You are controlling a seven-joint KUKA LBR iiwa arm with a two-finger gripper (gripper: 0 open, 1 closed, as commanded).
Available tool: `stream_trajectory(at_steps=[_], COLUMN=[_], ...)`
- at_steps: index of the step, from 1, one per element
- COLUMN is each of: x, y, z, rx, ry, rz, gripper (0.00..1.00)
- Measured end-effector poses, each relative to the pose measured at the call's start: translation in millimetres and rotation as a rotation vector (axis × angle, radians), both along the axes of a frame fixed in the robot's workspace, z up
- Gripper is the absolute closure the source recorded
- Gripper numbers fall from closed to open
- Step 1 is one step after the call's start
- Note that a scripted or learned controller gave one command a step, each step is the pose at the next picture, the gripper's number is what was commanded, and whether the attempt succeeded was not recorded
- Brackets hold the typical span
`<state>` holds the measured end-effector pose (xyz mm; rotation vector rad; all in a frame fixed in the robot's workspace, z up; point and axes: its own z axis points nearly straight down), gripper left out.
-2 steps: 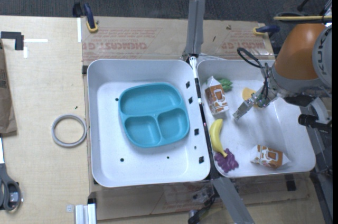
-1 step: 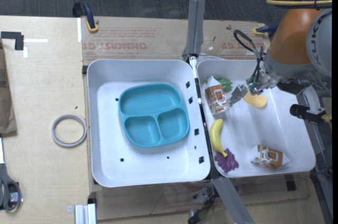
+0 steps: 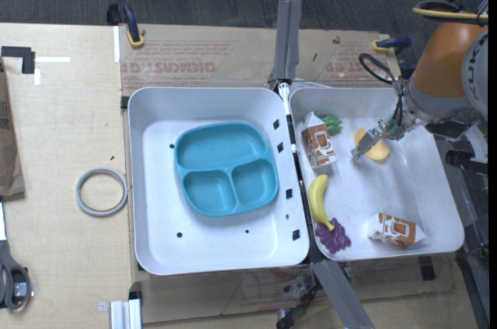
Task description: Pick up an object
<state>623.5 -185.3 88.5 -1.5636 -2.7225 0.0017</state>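
Note:
In the right bin [image 3: 435,188], my gripper [image 3: 366,144] hangs low over a small round yellow object [image 3: 380,151] in the bin's upper middle, touching or just above its left side. To its left lie a white-and-orange carton [image 3: 318,146] and a green item [image 3: 332,122]. A banana [image 3: 317,199] and purple grapes [image 3: 335,236] lie along the bin's left wall. A second white-and-orange carton [image 3: 396,230] rests near the front right corner.
The left bin [image 3: 147,164] holds a blue divided plate [image 3: 227,168]. A grey divider bar [image 3: 286,40] runs between the bins at the back. On the bench to the left lie a tape ring [image 3: 101,191] and scissors [image 3: 12,285].

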Motion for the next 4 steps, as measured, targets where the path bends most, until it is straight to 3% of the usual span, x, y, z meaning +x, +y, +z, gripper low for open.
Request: stream_trajectory(at_steps=[1, 2, 3, 4], x=[35.9, -11.1, -10.6, -10.7], y=[-19.6, -27.3, -28.1, -28.1], z=[1.7, 1.1, 7.8, 7.7], rx=[0.000, 0.001, 0.002, 0.002], ry=[-0.002, -0.001, -0.001, 0.000], rz=[0.172, 0.053, 0.050, 0.050], gripper=[0.00, 0.00, 1.00, 0.00])
